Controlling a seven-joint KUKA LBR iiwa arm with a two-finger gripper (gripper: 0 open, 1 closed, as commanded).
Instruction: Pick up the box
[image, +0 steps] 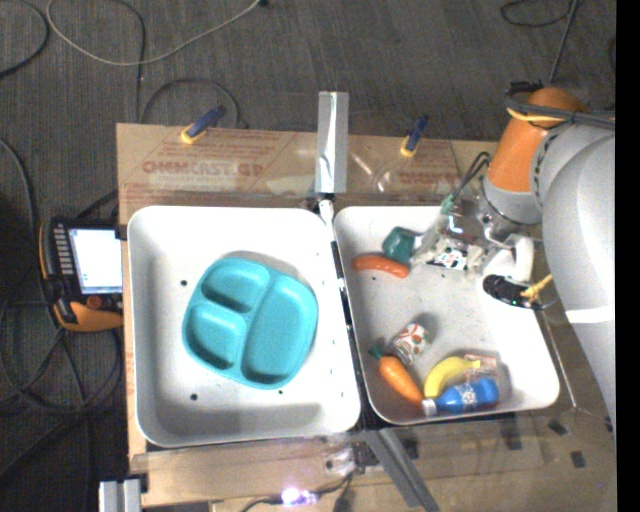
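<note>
near edge of right bin (545, 395): blue bottle (466, 397), banana (447, 373), carrot (399, 379), small printed can (411, 342) just behind them. left bin (150, 300) has the teal divided plate (251, 318). further back in right bin: orange sausage-like item (380, 265), and the box (401, 242), small teal one, lying on the bin floor at far left corner, touching nothing of the arm. gripper (452, 238) low over the far part of the right bin, just right of the box, clutter around wrist; can't tell if open or closed, nothing seen betw its tips. progress est: approach only, box not grasped, not lifted. left to do: align over box, grasp, lift.
</note>
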